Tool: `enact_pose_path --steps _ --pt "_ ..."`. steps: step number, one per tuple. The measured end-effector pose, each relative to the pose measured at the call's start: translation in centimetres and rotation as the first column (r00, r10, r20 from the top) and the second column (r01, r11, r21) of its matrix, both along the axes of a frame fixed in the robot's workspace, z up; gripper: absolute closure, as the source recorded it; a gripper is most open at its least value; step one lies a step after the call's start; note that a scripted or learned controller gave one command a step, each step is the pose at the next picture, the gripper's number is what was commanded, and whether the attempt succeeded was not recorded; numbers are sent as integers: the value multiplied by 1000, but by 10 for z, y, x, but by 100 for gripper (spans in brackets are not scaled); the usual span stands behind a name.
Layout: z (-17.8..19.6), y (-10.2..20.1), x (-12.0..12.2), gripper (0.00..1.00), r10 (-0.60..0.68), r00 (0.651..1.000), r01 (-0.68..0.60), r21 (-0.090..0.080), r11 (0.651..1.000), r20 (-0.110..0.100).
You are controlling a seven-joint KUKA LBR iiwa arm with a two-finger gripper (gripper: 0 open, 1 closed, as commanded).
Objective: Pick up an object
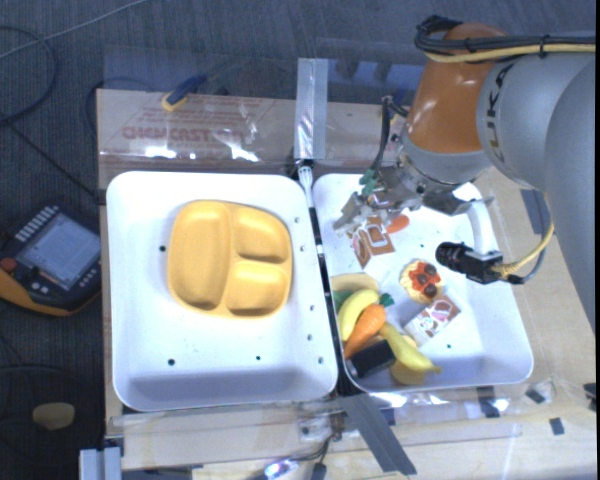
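Camera view: "KUKA" arm (pixel 540 88); end effector (pixel 372 206) grip unclear above brown packet (pixel 373 243).

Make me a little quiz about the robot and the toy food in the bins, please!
1. True or false: the yellow divided tray lies in the left bin.
2. Which toy lies against the carrot in the right bin? A) banana B) teddy bear C) spoon
3. Fill in: the gripper is over the far end of the ____ bin.

Key
1. True; the tray sits in the middle of that bin.
2. A; the banana lies right beside the carrot, near the front of the bin.
3. Right; it is above a small brown and white toy.
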State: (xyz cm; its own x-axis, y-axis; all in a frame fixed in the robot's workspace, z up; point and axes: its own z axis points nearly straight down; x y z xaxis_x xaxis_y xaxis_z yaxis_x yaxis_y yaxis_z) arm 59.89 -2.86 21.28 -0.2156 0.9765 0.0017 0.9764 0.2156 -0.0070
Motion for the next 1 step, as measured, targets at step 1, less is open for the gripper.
enact_pose_path --steps 1 --pt "0 -17 24 100 54 999 -54 -6 999 1"
